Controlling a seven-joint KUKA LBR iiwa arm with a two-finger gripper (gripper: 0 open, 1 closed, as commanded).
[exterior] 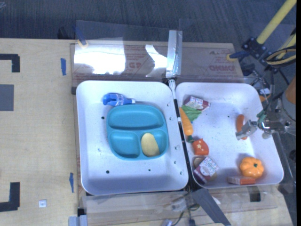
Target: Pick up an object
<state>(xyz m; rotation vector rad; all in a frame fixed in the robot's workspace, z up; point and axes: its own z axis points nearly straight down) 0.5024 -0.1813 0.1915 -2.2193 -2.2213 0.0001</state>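
Because the counter (37,140) is used only as a base, everything loose is kept inside two white bins set side by side. In the left bin (89,173) a blue divided tray (134,126) is laid flat, with a yellow potato-like piece (150,144) resting in its lower right compartment and a small blue toy (115,99) lying just above the tray. In the right bin (225,95) the things to be picked are scattered: a carrot (186,122) along the dividing wall, a strawberry (200,147) below it, two wrapped packets (196,102) (207,167), and a small pumpkin (251,166) in the lower right corner. Near the right wall the claw (246,130) is lowered beside a small orange piece (240,122); whether it is open or closed cannot be told, and nothing is seen held in it.
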